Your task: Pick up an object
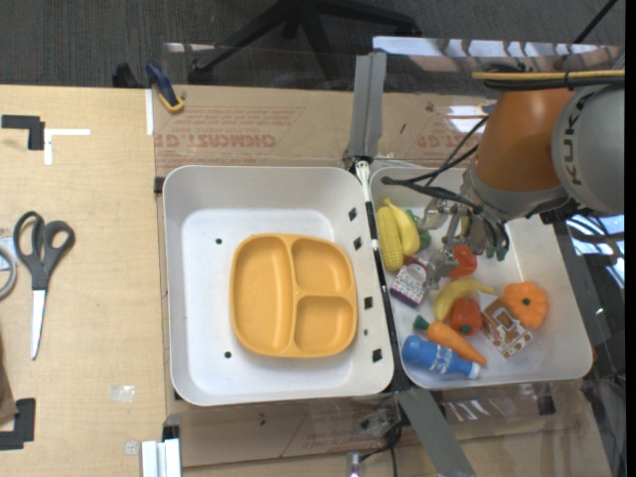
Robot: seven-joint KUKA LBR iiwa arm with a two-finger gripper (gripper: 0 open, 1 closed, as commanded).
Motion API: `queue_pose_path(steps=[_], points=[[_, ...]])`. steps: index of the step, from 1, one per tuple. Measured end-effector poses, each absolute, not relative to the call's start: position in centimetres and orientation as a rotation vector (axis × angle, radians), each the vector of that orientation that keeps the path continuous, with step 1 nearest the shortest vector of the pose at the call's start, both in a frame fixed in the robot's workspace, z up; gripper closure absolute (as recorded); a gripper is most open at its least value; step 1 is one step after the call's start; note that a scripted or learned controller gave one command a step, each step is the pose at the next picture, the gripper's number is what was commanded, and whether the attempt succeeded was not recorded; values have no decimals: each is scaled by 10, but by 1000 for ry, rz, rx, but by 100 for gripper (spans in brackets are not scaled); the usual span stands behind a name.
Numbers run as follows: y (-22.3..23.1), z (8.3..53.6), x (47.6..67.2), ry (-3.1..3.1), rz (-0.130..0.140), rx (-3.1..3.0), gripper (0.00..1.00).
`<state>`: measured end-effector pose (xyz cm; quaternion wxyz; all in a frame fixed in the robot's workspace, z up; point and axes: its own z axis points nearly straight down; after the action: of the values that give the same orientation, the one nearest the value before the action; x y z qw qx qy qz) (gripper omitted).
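Now claw (467, 244) low in right bin (571, 361), over red toy (463, 260); finger state unclear.

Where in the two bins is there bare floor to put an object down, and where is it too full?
Left bin: bare white floor rings the yellow divided plate, widest along the left wall and the near edge. Right bin: crowded. Corn, banana, carrot, blue bottle and orange pumpkin lie close together under the gripper; a narrow bare strip runs along its right wall.
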<state>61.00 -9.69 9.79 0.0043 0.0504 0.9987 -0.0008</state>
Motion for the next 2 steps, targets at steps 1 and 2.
queue_pose_path(steps=[1, 2], points=[[-146, 97, 485, 3078, -3, 501, 0], [-145, 106, 485, 3081, -1, 495, 100]])
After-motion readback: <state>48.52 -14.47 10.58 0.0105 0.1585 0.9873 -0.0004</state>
